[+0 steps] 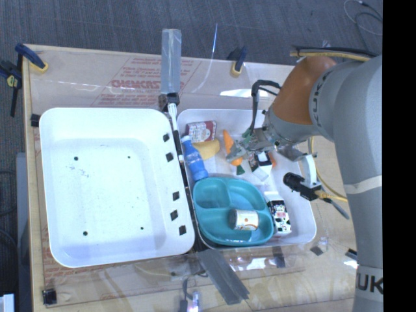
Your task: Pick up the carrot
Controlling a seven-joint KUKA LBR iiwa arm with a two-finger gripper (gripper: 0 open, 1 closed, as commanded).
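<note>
One carrot [227,142] | pincer [250,149] beside it | "UK" on arm [364,174]

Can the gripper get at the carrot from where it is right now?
Probably yes. The gripper hangs in the right bin just beside the carrot, whose top is uncovered. The yellow item crowds its left side.
</note>
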